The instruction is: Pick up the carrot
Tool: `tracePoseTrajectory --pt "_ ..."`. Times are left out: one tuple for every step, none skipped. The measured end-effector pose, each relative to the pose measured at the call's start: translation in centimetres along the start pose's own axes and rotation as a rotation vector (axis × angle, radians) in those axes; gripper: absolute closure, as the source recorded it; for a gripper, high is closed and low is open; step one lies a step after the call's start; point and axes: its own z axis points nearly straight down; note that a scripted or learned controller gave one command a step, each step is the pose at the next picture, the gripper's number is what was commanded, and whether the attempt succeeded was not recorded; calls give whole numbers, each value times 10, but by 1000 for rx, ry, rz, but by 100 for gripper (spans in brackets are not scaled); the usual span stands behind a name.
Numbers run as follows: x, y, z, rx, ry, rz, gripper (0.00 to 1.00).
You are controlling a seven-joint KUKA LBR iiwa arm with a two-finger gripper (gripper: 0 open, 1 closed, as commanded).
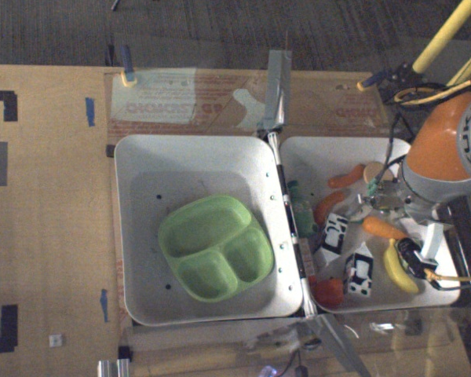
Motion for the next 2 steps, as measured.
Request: tracePoseTrajectory --pt "-1 1 -11 -5 -1 2 100" --pt "55 24 -101 3 -1 39 100"
